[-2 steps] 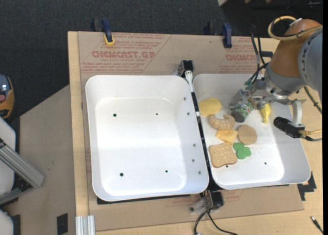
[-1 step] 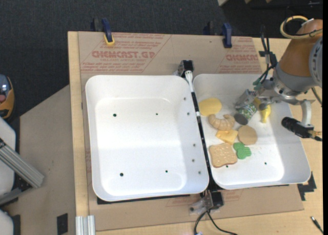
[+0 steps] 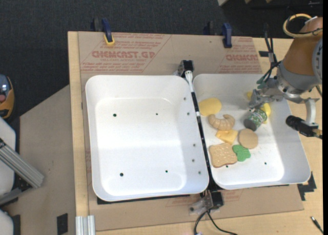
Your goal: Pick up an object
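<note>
Gripper is hovering right over the green bottle in the right bin; finger state — can't tell. Prob. needs centring before squeezing.

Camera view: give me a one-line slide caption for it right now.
End effector low over a green bottle in the right bin, beside toy foods including a croissant and cracker.

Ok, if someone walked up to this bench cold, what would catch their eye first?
Probably the cluster of small tan and yellow toy food pieces crowded in the shallow white right-hand bin, with a green leafy piece at its lower edge. Next, the grey arm's end effector reaching in from the right, low over a dark green and yellow bottle lying there.
</note>
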### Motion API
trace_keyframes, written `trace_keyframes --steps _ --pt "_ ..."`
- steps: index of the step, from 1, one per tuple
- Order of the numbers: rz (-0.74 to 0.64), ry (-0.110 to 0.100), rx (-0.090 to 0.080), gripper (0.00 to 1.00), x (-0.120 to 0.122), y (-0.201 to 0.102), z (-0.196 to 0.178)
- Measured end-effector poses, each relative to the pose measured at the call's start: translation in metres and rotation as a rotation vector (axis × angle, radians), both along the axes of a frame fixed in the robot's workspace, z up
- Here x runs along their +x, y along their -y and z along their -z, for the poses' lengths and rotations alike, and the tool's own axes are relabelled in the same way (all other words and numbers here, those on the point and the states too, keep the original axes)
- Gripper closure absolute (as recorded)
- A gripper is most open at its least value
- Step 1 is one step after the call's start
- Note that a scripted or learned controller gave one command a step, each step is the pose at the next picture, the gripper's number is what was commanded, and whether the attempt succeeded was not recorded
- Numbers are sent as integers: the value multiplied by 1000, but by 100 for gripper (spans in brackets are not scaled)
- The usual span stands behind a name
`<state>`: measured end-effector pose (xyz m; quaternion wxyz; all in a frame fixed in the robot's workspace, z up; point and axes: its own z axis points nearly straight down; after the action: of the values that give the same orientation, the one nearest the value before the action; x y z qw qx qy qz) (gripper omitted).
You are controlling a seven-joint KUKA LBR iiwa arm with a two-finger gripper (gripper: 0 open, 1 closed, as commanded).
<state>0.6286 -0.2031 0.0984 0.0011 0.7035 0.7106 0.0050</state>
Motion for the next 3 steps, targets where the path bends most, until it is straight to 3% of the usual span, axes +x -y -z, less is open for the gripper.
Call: trace_keyframes --steps 1,2,3 --pt "6 5 -9 100 3 -27 -104" --pt "5 -6 -5 100 39 -61 -67" --pt "3 -7 -3 100 39 -128 -88"
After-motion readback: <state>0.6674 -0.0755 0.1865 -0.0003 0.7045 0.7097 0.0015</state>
